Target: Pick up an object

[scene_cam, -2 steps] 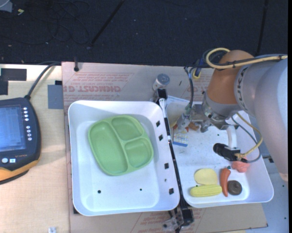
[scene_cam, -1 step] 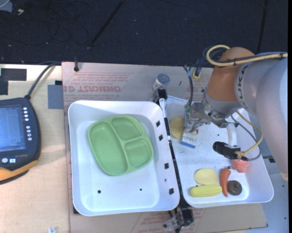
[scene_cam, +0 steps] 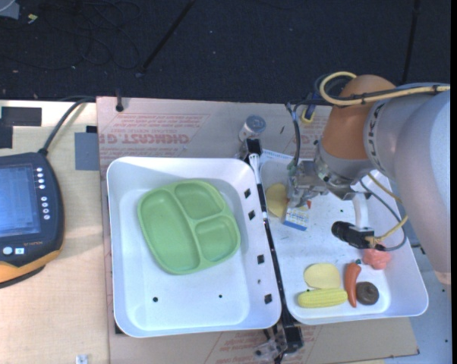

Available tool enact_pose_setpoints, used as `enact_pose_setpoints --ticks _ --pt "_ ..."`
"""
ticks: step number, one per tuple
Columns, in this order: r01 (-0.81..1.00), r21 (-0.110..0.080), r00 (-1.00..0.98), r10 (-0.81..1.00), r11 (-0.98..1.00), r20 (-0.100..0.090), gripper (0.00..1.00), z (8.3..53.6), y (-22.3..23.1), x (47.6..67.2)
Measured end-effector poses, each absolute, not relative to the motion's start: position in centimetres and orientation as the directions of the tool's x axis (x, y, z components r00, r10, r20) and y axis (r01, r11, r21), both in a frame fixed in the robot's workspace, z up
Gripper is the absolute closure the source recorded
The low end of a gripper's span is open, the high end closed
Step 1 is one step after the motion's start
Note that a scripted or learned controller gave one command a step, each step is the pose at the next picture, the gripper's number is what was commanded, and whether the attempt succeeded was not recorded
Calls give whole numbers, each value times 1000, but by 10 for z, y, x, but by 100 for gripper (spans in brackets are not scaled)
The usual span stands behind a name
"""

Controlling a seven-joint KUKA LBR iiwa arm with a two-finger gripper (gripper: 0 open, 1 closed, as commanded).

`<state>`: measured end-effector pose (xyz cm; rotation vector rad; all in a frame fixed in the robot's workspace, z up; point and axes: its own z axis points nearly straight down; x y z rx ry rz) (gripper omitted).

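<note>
My gripper (scene_cam: 299, 197) hangs over the far left part of the right bin (scene_cam: 418, 300), close to the wall it shares with the left bin (scene_cam: 183, 303). From this slanted look down, I cannot tell whether it is open or closed, or whether it has hold of anything.

Just on the near side of it lies a small white and blue packet (scene_cam: 295, 219), flat on the bin floor; whether I touch it I cannot tell. Just to the left of me a round yellow piece (scene_cam: 275, 199) lies against the bin's left wall.

The other things sit well apart from me, along the near side of the same bin. A pale yellow disc (scene_cam: 322, 275) lies there with a yellow corn cob (scene_cam: 322, 299) right in front of it. To their right is an orange carrot (scene_cam: 352, 281), and beside that a brown ring-shaped piece (scene_cam: 367, 293). A pink piece (scene_cam: 377, 259) lies a little farther back, by the carrot's top.

The left bin holds a green divided plate (scene_cam: 189, 226), lying flat. Left of both bins, a control pendant (scene_cam: 16, 207) with a lit screen rests on the bench.
</note>
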<state>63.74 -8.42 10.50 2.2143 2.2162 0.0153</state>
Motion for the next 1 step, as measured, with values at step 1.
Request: enact_pose_setpoints --ticks 1 --pt "1000 17 -4 1000 4 -1 100 104 -84 635"
